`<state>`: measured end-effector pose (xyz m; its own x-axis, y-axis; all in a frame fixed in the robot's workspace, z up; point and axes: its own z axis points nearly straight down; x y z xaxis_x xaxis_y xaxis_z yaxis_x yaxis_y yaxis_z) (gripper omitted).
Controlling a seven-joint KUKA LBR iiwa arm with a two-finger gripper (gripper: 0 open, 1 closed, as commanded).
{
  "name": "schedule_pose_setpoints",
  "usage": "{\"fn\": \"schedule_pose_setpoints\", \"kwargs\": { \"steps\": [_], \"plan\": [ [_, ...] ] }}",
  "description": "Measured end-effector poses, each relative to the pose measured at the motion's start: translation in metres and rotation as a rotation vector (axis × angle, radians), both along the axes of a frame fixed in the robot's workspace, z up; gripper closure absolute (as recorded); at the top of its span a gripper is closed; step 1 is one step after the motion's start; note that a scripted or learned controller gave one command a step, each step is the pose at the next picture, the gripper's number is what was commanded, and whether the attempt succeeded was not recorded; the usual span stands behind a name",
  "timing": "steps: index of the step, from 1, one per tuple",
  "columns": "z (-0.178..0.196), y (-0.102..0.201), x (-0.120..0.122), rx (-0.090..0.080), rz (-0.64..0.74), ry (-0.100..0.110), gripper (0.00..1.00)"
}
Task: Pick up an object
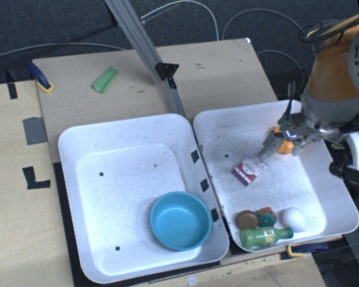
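Two shallow white bins sit side by side on the wooden surface (5,170) in the camera view. Left bin (84,146) holds a blue bowl (179,220) near its front right corner, standing upright with its opening up. Right bin (328,206) holds the rest of the clutter.

Near the middle of the right bin lies a small red and white packet (248,171), tilted, with its pale end toward the arm. The end effector (268,151) reaches in from the right at a slant, its tip just beside or touching the upper right end of that packet. Whether its fingers are spread or pinched together is something I cannot tell from this angle, and nothing is clearly seen between them. An orange piece (285,147) shows at the end effector's body, and the grey arm with its orange band (340,77) rises behind it at the right edge.

Along the front wall of the right bin, a cluster lies close together: a brown round object (246,219), a small teal and orange object (266,215) beside it, a green bottle (264,236) lying on its side in front of them, and a white ball (295,219) to their right.

On the surface behind the bins lie a green block (105,79) and a grey metal pole (136,33) running diagonally
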<state>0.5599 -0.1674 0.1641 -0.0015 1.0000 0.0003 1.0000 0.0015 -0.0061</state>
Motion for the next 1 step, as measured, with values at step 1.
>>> {"fn": "schedule_pose_setpoints", "kwargs": {
  "steps": [1],
  "plan": [
    [-0.0485, 0.0004, 0.0072, 0.0, 0.0, 0.0, 0.0]
  ]
}}
